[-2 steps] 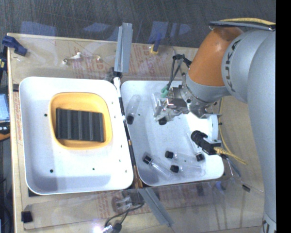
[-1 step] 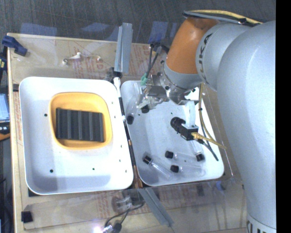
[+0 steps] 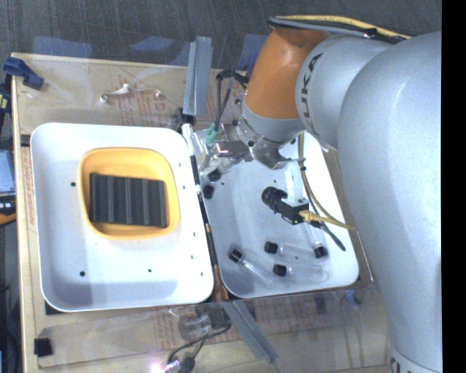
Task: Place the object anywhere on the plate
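My counter (image 3: 101, 92) is pale scuffed wood. Dark grey carpet (image 3: 124, 10) lies beyond it. A blue clamp (image 3: 19, 70) grips its far left corner.

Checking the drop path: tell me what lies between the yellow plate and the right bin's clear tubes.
In the camera view, the two white bins' adjoining rims lie between the yellow plate and the clear black-capped tubes.

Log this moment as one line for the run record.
arm: over right bin | gripper: at that bin's upper-left corner | plate: yellow, left bin, dark ridged insert | objects: small clear tubes lying in right bin
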Tool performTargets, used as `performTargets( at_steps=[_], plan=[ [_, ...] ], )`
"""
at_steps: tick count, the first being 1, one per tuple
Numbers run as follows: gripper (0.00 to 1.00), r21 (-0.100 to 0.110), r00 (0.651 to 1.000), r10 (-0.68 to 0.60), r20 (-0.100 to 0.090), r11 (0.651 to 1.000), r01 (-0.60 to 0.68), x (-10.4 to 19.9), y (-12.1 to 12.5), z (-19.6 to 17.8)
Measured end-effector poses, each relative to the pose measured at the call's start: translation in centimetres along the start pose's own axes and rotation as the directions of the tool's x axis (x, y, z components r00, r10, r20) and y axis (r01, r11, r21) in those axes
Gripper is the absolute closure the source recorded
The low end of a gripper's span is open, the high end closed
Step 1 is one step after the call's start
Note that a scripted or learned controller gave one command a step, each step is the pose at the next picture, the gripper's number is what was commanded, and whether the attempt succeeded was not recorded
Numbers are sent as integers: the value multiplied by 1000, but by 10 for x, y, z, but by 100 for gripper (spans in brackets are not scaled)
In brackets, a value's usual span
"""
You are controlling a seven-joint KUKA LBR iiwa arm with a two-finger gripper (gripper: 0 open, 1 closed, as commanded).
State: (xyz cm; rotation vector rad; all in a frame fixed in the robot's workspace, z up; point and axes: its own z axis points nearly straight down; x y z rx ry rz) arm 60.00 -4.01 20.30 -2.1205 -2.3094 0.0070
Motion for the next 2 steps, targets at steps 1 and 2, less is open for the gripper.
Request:
performTargets(
  at_steps=[1,2],
  plan=[
    [100,-2,987,-160,1,987,160,48,4,11],
    [0,-3,987,-159,2,987,159,47,4,11]
  ],
)
